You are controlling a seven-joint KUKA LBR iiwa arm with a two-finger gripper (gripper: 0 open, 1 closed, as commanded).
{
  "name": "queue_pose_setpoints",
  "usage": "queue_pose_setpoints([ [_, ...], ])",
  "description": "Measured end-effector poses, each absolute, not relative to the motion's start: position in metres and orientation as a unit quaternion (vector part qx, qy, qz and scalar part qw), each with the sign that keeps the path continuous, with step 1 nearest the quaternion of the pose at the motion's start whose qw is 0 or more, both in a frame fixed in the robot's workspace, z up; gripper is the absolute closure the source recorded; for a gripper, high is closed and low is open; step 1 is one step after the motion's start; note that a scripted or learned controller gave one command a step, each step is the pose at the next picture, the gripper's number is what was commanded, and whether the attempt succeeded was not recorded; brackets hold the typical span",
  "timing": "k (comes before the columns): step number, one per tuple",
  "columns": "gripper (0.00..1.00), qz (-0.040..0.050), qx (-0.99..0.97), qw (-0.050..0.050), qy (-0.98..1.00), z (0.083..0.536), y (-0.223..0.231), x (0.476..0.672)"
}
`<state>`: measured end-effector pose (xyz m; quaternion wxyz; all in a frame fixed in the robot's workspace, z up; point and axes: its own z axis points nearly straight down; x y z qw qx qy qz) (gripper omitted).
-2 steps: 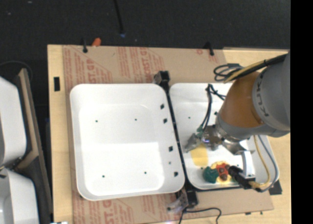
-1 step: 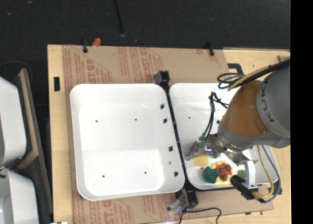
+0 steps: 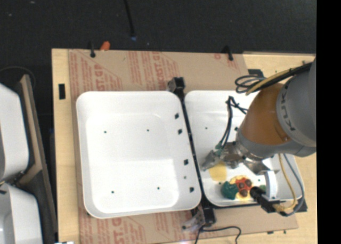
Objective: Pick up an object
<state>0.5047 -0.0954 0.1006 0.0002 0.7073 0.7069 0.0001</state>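
White left bin point(image 3: 133, 152) lies well left of the gripper point(image 3: 224, 155), whose grip I cannot tell, the arm point(image 3: 272, 118) hiding it. Just below it sit a pale yellow lump point(image 3: 218, 173), green object point(image 3: 229, 190) and red piece point(image 3: 244, 184), blurred

Two bins sit side by side. My gripper point(image 3: 219, 159) hangs in the right bin point(image 3: 205, 111), above small toys point(image 3: 234, 184) at lower right.

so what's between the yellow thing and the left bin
In the camera view, a bare strip of the right bin's white floor, then the two bins' touching rims with black clips, separates the yellow object from the left bin.
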Motion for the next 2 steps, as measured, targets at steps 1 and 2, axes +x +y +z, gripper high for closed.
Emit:
queue_pose_setpoints([
  [1, 0.00, 0.0001, 0.707, 0.000, 0.707, 0.101, -0.096, 0.497],
  [2, 0.00, 0.0002, 0.707, 0.000, 0.707, 0.101, -0.096, 0.513],
])
